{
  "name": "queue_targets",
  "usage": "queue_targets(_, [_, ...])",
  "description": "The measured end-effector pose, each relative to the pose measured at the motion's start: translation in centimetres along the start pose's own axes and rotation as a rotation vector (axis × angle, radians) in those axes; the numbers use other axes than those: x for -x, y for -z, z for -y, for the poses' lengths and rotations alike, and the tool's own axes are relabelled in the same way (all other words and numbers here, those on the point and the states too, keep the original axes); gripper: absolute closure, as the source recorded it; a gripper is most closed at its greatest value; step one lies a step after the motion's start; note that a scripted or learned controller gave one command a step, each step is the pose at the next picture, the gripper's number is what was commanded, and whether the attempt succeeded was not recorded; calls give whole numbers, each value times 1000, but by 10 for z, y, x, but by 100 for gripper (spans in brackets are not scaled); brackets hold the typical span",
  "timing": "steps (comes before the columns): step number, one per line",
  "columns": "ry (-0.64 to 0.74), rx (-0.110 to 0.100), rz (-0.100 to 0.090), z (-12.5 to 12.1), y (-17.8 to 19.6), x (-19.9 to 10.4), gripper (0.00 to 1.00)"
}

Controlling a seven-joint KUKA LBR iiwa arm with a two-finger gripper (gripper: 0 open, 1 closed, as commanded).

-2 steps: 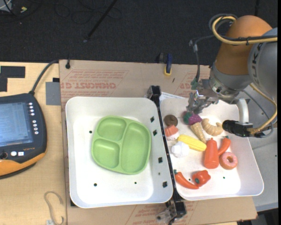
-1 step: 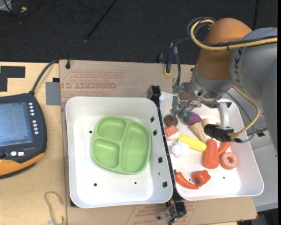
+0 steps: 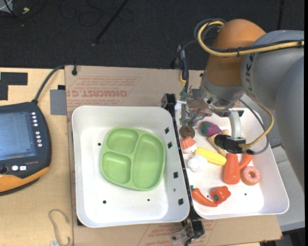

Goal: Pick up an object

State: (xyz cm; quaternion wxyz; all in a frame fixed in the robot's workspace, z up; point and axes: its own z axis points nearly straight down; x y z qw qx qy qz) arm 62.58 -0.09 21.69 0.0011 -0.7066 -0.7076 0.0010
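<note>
Green divided plate point(image 3: 133, 158), white bins point(image 3: 87, 137), orange carrot point(image 3: 231, 169), yellow corn point(image 3: 211, 156)

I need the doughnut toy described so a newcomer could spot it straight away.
Look in the right bin, the one holding toy food. Near its right side, beside the upright carrot, lies the doughnut: a small pink ring with a hole, the only ring-shaped piece there.

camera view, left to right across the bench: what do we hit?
Handheld control pendant → left white bin holding the green divided plate → right white bin: white toy → yellow corn → orange carrot → pink donut.
</note>
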Motion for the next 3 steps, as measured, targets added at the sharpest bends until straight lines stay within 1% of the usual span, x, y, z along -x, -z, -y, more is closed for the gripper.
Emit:
queue_targets(1, [-2,2,0,0,21,3,100])
queue_targets(2, [0,1,0,-1,20,0,100])
queue_targets(3, [-1,1,1,-10,15,3,100])
